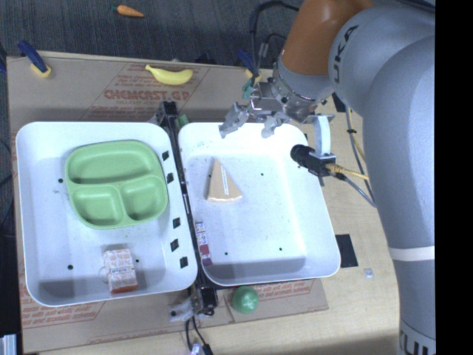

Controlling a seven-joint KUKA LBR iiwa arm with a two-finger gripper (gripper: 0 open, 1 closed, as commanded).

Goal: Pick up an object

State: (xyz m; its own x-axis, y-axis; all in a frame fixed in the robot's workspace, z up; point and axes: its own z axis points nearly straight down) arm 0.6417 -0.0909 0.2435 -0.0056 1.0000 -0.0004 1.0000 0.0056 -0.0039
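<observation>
A tan wedge-shaped object [222, 183], like a slice of cheese or cake, lies in the right bin [295, 220] near its upper left. My gripper [249, 124] hangs over the far rim of that bin, above and a little right of the wedge, with its two fingers spread open and nothing between them. In the left bin [37, 220] sit a green divided plate [118, 182] and a small wrapped packet [120, 269] near the front.
A yellow banana [169, 73] lies on the cardboard behind the bins. A green ball [244, 299] rests in front of the right bin. An orange carrot [130, 10] is on the floor at the back. Cables and a black connector [310, 158] hang by the right bin's rim.
</observation>
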